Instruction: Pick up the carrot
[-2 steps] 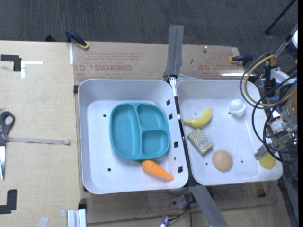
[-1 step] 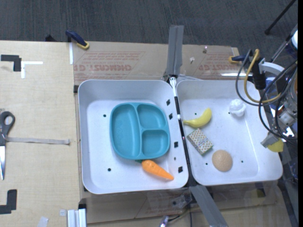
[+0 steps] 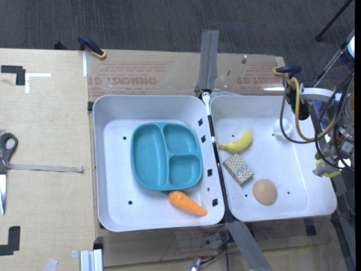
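The orange carrot (image 3: 188, 203) lies on its side on the floor of the left white bin (image 3: 113, 208), close to the bin's front wall. Its thick end touches the front rim of a teal divided plate (image 3: 167, 156), and its tip points to the right. Grey arm hardware with looping yellow and black cables (image 3: 307, 114) hangs past the right bin's far right wall, well away from the carrot.
The right bin (image 3: 293, 208) holds a yellow banana (image 3: 236, 142), a small patterned box (image 3: 238, 169) and a tan round object (image 3: 264, 191). A grey divider bar (image 3: 209, 61) runs between the bins. Scissors (image 3: 5, 168) lie on the bench at the far left.
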Available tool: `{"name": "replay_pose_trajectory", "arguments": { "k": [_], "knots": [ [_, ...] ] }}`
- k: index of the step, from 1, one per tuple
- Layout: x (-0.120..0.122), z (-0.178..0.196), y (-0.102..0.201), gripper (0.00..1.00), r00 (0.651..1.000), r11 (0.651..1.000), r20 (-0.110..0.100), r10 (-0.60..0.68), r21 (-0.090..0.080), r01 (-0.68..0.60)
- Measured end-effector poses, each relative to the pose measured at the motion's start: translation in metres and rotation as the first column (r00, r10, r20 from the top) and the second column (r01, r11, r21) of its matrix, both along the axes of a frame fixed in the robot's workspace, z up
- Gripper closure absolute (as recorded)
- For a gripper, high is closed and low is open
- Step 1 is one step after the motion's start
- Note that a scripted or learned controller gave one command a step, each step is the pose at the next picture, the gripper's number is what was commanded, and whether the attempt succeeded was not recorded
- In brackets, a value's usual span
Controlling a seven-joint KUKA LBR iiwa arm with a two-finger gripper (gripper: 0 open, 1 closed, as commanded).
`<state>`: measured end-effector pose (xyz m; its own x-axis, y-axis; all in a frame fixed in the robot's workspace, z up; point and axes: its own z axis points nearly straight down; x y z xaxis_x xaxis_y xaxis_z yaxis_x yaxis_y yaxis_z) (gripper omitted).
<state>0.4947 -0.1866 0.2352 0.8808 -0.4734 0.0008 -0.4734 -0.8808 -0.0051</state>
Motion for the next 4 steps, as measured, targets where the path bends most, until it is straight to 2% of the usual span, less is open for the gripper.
{"name": "replay_pose_trajectory", "arguments": {
  "k": [1,2,3,4],
  "knots": [
    [0.051,-0.018,0.009,1.0,0.972,0.972,0.004,0.236,-0.001,-0.236],
    [0.015,0.007,-0.035,1.0,0.972,0.972,0.007,0.236,0.0,-0.236],
    [0.02,-0.031,-0.013,1.0,0.957,0.957,0.003,0.288,0.001,-0.288],
    [-0.008,-0.014,-0.021,1.0,0.958,0.958,0.004,0.286,0.001,-0.286]
  ]
}}
